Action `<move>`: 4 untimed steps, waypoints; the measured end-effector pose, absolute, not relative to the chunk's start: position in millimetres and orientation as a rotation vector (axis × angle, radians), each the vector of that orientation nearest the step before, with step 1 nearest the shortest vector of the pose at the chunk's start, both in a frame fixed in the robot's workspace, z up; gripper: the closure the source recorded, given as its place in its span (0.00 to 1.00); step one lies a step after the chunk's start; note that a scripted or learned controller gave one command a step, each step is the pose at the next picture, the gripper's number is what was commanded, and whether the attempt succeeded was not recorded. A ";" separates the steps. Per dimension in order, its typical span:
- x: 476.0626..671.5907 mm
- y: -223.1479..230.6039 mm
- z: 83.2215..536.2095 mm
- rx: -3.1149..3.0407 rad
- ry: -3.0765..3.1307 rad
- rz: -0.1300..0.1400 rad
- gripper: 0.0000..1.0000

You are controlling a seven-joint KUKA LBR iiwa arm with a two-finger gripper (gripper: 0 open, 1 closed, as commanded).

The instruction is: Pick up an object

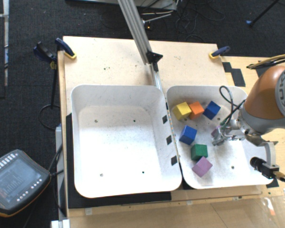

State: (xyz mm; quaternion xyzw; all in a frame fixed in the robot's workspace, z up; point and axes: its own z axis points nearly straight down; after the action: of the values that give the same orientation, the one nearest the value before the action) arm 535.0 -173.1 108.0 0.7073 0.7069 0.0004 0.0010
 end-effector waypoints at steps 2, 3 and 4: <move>537.0 -175.1 203.3 2.214 2.218 0.004 1.00; 530.5 -182.0 255.3 2.215 2.218 0.004 1.00; 521.5 -121.6 256.4 2.213 2.230 0.003 1.00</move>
State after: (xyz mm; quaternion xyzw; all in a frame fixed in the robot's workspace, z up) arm 521.5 -121.6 256.4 0.7043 0.7099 0.0009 -0.0001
